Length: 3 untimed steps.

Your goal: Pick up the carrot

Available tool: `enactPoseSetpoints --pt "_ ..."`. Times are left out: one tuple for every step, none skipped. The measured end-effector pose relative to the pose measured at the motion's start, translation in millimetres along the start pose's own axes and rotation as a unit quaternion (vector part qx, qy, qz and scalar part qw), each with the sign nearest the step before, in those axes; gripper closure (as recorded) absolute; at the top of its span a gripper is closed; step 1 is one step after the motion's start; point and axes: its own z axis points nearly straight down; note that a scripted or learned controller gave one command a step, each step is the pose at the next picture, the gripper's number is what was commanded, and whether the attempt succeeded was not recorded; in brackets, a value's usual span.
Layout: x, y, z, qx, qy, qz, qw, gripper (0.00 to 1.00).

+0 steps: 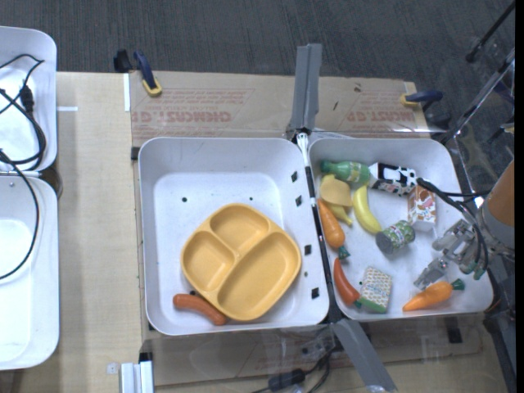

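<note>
Carrot: lower right of frame, lying flat on the floor of the right bin, near that bin's lower right corner, green top pointing right, tip pointing left. Untouched.

Jaws: just above the carrot, a little toward its middle, at the end of the arm entering from the right edge. Whether the fingers are apart or together cannot be told; the metal parts blur into each other. Nothing shows between them.

Near items, right bin: patterned box to the left of the carrot; red pepper beyond it along the bin's left wall; can up and left of the jaws; small carton above that; banana, second carrot-like orange piece, green bottle and cow-print carton toward the bin's upper left.

Left bin: yellow plate with three sections; sausage touching its lower left edge.

Desk: bears both bins.

Step in hand, as judged: approach, jaws positioned over the carrot before the grasp. Next move calls for lowering straight down with the fingers spread across the carrot's narrow width, closing near its thicker middle, clear of the bin wall close by on the right.
</note>
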Motion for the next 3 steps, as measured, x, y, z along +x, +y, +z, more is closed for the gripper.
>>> enactPoseSetpoints --pt "-0.6 2.6 6.6 -0.001 -0.002 -0.079 0.9969 0.0" --pt "-0.9 2.4 6.7 -0.001 -0.003 -0.153 0.9882 0.0" --pt "-1.2 5.9 5.4 -0.003 -0.005 -0.227 0.974 0.0"
